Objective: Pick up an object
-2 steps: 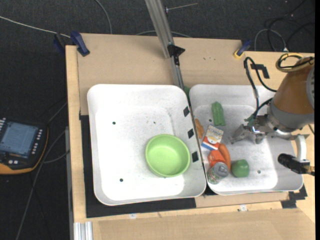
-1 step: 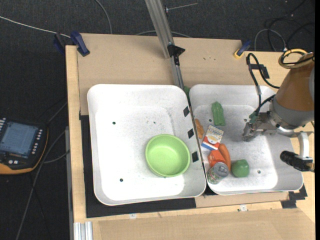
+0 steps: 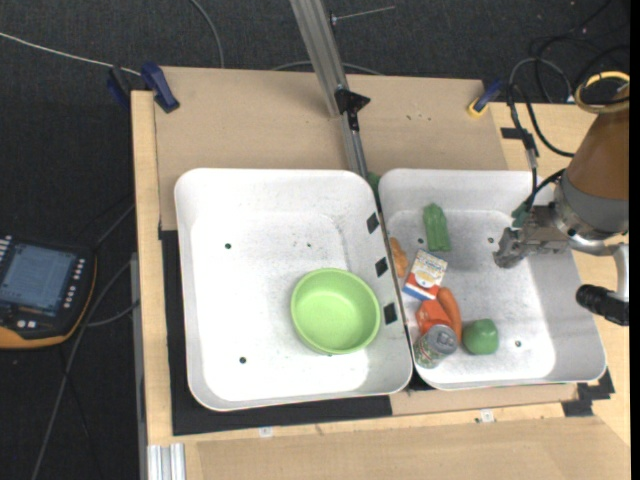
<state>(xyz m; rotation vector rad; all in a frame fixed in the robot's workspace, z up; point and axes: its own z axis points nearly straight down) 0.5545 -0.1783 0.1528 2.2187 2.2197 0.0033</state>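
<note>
The right bin [image 3: 560, 363] holds a green oblong block [image 3: 435, 227], a small white carton [image 3: 426, 275], an orange carrot-like piece [image 3: 446, 311], a tin can [image 3: 435, 346] and a round green object [image 3: 481, 337]. A thin orange piece [image 3: 399, 258] lies by the bin's left wall. My gripper [image 3: 506, 253] hangs over the right part of this bin, right of the green block and above the round green object. Nothing shows between its fingers.
A light green bowl [image 3: 335, 311] sits in the left bin [image 3: 215, 268], near its lower right corner. A metal pole [image 3: 325, 53] slants down between the bins. Black cables [image 3: 540, 153] trail beside the arm at the right. A handheld pendant [image 3: 40, 288] lies off the bench at the left.
</note>
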